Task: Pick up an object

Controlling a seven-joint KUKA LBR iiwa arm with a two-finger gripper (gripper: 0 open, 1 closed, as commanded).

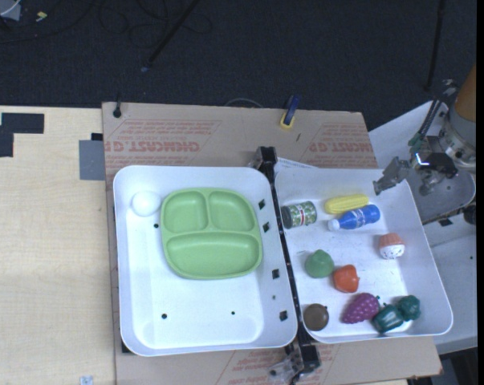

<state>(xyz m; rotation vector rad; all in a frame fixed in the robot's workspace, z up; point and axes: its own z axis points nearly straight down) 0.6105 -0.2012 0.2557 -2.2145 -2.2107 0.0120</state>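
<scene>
The right bin (434, 279) holds several small items: a green can (298, 214), a yellow corn cob (347, 204), a blue bottle (355, 217), a white and red piece (392, 246), a green ball-like fruit (319, 263), a red fruit (346, 277), a brown round item (315, 317), purple grapes (359, 307) and a dark green toy (396, 314). My gripper (404, 184) hangs over the bin's upper right corner, to the right of the corn cob and bottle. It is open with nothing between its fingers.
The left bin (137, 295) holds a green divided plate (210, 233) and a white ball (145, 204) in its upper left corner. A black divider (280, 247) separates the two bins. Cardboard lies under both bins.
</scene>
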